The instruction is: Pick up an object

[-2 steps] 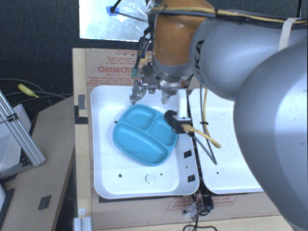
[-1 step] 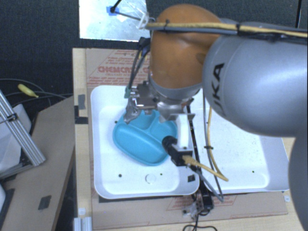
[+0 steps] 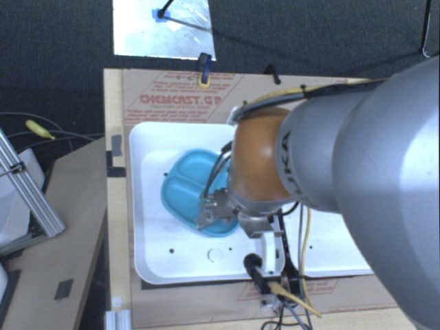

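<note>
A blue, rounded plastic object (image 3: 189, 188) lies in the left white bin (image 3: 155, 253), toward its middle. The grey arm with its orange band (image 3: 258, 157) reaches in from the right and hangs over the bin. Its gripper (image 3: 210, 212) is low over the right, near edge of the blue object. The arm's wrist covers the right part of the object, and the spot where gripper and object meet is hidden.
A cardboard sheet (image 3: 182, 91) with red print lies under the bins. Cables and a connector (image 3: 265, 277) hang from the wrist over the bin's front rim. A metal frame (image 3: 27, 191) stands at the left. A shiny plate (image 3: 161, 19) lies at the back.
</note>
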Controlling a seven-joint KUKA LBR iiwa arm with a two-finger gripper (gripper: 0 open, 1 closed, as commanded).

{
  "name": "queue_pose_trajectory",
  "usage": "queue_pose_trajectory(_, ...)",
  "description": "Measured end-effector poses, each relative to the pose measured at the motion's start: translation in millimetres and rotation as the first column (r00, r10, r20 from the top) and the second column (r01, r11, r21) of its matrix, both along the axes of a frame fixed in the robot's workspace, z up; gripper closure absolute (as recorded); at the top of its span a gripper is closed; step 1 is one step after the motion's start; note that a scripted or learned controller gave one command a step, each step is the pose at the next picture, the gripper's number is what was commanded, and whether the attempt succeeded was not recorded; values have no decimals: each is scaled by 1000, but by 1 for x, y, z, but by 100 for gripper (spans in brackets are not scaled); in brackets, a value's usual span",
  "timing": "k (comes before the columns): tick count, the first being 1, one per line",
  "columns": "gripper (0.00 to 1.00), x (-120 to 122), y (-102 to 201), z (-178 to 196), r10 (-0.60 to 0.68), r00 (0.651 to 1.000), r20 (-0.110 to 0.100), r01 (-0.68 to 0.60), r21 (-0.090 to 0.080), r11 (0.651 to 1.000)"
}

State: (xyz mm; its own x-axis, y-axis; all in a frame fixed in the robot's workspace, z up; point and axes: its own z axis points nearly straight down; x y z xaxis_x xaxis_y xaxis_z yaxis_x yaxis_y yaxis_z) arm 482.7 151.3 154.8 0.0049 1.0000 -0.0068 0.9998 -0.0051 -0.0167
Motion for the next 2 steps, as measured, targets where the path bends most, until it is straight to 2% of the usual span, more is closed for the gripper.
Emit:
queue_pose_trajectory(1,0,5,-76,31,-2,1000,20,2,4,1000)
queue_pose_trajectory(2,0,132,3,23,14,999,30,-15,10,1000)
